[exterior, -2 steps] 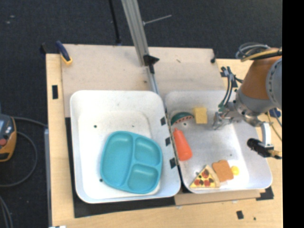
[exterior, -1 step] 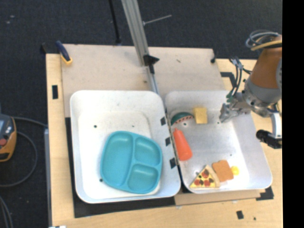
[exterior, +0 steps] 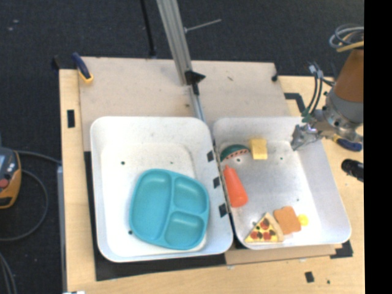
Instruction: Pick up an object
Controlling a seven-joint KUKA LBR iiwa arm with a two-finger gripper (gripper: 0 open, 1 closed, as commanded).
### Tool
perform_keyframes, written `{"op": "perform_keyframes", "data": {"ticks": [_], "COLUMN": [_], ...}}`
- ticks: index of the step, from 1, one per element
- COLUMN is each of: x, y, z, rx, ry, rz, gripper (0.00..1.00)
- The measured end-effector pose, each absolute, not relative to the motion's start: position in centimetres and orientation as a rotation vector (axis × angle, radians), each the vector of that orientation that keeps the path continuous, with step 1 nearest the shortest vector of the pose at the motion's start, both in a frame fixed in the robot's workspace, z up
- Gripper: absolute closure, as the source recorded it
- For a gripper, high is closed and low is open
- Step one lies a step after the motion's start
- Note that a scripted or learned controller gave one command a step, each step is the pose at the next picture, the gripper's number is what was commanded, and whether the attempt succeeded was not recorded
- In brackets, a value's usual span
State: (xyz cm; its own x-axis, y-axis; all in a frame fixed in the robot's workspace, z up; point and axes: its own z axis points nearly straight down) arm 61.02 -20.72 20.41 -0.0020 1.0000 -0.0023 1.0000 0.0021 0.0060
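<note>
Nearest the camera, right bin, front edge: a pizza-slice toy with red and yellow dots lies against the front wall. Touching it on the right, an orange-brown block with a small yellow piece just beside it.

Left bin, front half: a teal divided plate, three compartments, lying flat and slightly turned. Nothing rests in its compartments.

Mid right bin, along the left wall: an orange-red cylinder, lying roughly lengthwise front to back. Just beyond it, a rounded green, white and red object, possibly a small toy or ball; too blurred to name. Beside that, to the right, a yellow block, close but seemingly apart.

Far right corner of the right bin: the end effector hangs at the bin's rim, well apart from every object. Its fingers are too small and dark against the rim to tell whether they are spread or closed; nothing is visibly between them. Grey arm with orange band above, cables looping behind.

Beyond the bins: bare tan surface, an aluminium post rising from its back middle, a blue-and-yellow clamp at the far left corner. Dark floor around.
</note>
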Motion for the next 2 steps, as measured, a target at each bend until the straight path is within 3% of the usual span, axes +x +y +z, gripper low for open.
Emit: {"op": "perform_keyframes", "data": {"ticks": [1, 2], "x": [61.1, 61.8], "y": [-20.9, -15.3], "z": [23.8, 24.2], "rx": [2.214, 2.213], "ry": [2.221, 2.229], "rz": [0.004, 0.003], "gripper": [1.00, 1.00]}}
